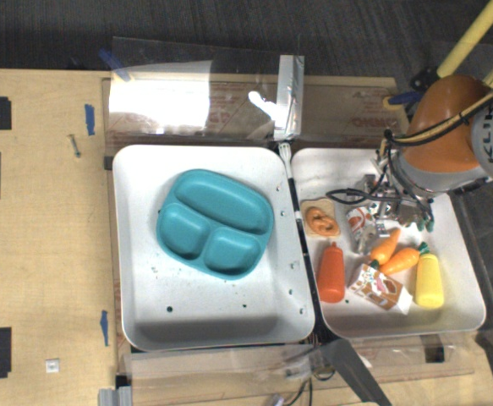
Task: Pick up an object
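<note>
The right bin holds several toy foods: a red bottle, a yellow bottle, two orange carrots, a small printed carton and a round pastry. My gripper hangs low over the middle of this bin, just above the carrots and beside a small red-and-white item. Cables and the wrist hide its tips. The left bin holds a teal divided plate.
A clear plastic panel and a metal bracket stand behind the bins. The arm's orange band looms over the right bin's back right corner. Wooden bench surface stretches to the left.
</note>
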Controlling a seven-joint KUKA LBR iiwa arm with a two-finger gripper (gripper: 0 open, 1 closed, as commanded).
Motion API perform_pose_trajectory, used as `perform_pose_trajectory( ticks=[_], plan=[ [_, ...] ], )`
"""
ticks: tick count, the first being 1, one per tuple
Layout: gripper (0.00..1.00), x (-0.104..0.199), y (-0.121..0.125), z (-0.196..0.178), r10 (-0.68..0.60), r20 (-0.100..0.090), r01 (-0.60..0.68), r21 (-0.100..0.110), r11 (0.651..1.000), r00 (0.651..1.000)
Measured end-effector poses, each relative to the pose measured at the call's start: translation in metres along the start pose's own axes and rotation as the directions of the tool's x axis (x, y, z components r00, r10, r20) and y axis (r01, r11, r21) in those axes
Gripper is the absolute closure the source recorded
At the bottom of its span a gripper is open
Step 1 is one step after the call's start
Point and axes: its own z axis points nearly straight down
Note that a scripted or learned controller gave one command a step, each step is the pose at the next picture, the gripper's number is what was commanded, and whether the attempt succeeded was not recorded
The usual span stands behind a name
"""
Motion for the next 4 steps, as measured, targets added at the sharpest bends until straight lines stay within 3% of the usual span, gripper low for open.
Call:
perform_pose_trajectory(
  ticks=[2,3,4],
  plan=[
    [0.00,0.084,-0.029,-0.001,0.151,0.004,-0.151,-0.001,0.989,0.989],
    [0.00,0.108,-0.041,-0.010,0.199,0.048,-0.199,-0.001,0.980,0.979],
    [1.00,0.106,-0.040,-0.020,0.196,0.053,-0.196,-0.001,0.981,0.979]
  ],
)
